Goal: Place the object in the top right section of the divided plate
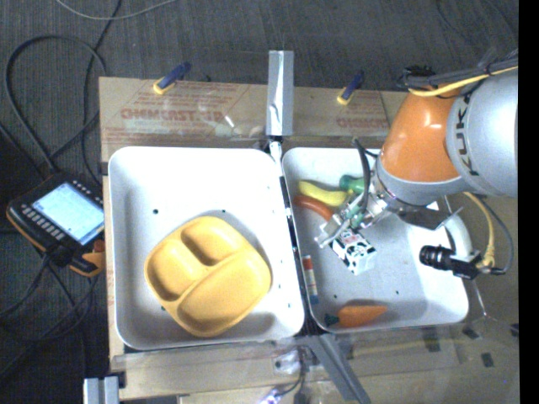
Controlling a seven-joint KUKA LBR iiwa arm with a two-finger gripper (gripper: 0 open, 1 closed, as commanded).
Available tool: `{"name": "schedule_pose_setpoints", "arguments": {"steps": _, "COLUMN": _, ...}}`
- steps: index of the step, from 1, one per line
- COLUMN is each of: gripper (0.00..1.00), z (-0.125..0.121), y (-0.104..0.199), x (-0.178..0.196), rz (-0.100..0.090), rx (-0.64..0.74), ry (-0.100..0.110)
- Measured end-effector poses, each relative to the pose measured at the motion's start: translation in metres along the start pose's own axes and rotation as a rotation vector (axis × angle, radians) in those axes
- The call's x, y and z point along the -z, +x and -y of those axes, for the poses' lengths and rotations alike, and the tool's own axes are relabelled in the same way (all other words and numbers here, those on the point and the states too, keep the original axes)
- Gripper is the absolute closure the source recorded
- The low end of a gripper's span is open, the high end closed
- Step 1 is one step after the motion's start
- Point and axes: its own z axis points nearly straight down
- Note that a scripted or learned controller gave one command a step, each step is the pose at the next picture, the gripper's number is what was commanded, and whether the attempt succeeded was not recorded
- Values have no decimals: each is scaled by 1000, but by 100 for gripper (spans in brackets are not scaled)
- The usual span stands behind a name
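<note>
A yellow divided plate (pixel 209 274) lies in the left bin (pixel 139 192), with two small sections at its far side and one large section nearer me. My gripper (pixel 346 222) hangs low over the right bin (pixel 408 289), beneath the orange wrist band (pixel 421 137). Just below it sits a small white box with black marks (pixel 356 253). A yellow banana-like piece (pixel 317 192), a green piece (pixel 349 182) and an orange-red piece (pixel 312 209) lie close to the gripper's left. Whether anything is between the gripper's tips cannot be made out.
An orange carrot-like piece (pixel 362 315) lies at the right bin's near edge, and a thin pen-like stick (pixel 310 278) rests along its left wall. A black cylinder (pixel 442 257) juts in from the right. A handheld pendant (pixel 59 217) sits left of the bench.
</note>
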Motion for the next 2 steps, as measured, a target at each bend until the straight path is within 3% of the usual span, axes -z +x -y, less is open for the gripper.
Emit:
{"name": "schedule_pose_setpoints", "arguments": {"steps": 1, "gripper": 100, "z": -7, "y": 38, "x": 18, "rz": -1, "rx": 28, "ry": -1}}
{"name": "schedule_pose_setpoints", "arguments": {"steps": 2, "gripper": 100, "z": -7, "y": 40, "x": 0, "rz": 0, "rx": 104, "ry": 0}}
